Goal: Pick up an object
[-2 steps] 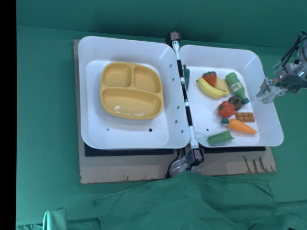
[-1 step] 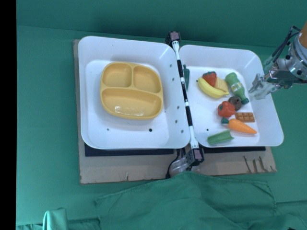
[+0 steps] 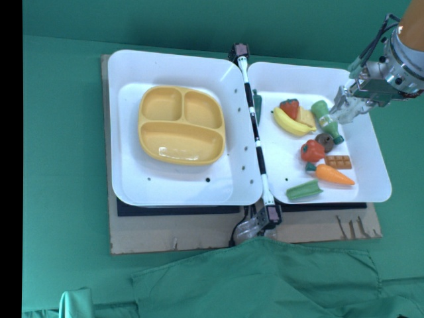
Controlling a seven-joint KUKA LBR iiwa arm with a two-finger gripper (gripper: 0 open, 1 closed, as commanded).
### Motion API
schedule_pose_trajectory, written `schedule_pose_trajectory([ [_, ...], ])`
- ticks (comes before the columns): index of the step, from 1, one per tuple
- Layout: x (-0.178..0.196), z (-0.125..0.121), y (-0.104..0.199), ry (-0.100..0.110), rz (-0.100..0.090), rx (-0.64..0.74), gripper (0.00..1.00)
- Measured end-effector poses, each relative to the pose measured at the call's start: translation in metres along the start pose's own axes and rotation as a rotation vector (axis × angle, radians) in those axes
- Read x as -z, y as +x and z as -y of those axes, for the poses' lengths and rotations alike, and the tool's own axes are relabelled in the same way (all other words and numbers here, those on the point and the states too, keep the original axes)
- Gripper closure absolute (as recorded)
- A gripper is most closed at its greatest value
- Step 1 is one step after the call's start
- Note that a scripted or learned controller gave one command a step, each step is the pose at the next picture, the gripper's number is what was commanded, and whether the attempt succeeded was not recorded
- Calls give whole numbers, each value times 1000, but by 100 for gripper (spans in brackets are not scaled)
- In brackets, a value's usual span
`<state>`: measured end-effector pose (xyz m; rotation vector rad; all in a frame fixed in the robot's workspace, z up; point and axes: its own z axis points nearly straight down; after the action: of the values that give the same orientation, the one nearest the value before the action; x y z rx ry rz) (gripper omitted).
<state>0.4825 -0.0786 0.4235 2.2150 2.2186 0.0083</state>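
A green cloth covers the worktop [image 3: 66,144], where a sheet of brown cardboard [image 3: 165,234] carries two shallow white bins side by side. In the right bin [image 3: 371,158], a cluster of toy foods lies together: a green bottle-shaped piece [image 3: 326,120] sits at the upper right of the group, directly beneath the pincer [image 3: 344,111], whose tips come down just beside or against it; whether they are spread or pressed together cannot be told from this angle, and nothing is plainly seen between them. Just left of the green piece rest a yellow banana [image 3: 291,123] and a red strawberry [image 3: 289,106], touching or nearly so. Below them lie a small brown ring [image 3: 324,138], a red tomato [image 3: 312,151], a brown waffle-like square [image 3: 338,161], an orange carrot [image 3: 334,175] and, nearest the front rim, a green vegetable piece [image 3: 304,190]. The grey arm, with its orange band [image 3: 414,18], reaches in from the upper right. The left bin [image 3: 126,177] holds a yellow divided plate [image 3: 181,124] with three compartments, well apart from the toys. A black-and-white rod [image 3: 255,131] runs along the seam between the bins. More folded green cloth [image 3: 265,280] lies in the foreground.
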Motion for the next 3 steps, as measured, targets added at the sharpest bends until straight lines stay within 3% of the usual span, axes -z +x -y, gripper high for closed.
schedule_pose_trajectory([
  [1,-1,1,-2,3,0,-5,0],
  [2,11,0,-3,-3,2,-7,100],
  [3,-35,17,-67,10,0,-12,100],
])
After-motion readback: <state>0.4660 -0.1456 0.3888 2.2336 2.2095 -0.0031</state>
